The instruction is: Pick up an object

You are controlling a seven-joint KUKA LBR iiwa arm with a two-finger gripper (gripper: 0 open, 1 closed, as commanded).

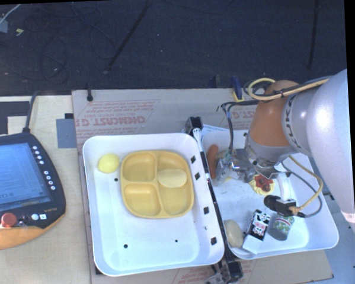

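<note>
Arm low over right bin (322, 235); jaws state: cannot tell, wrist hides them. Risk: crowded items near carrot (213, 157) deflect grasp, empty lift.

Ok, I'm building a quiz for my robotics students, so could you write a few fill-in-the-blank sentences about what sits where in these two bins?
1. The divided yellow tray lies in the ____ bin as the camera sees it.
2. The small yellow ball rests on the bin floor, outside the tray, near the bin's upper ____ corner.
3. The tray has ____ compartments.
4. The grey arm reaches down over the ____ bin.

Missing words: left; left; four; right
</note>
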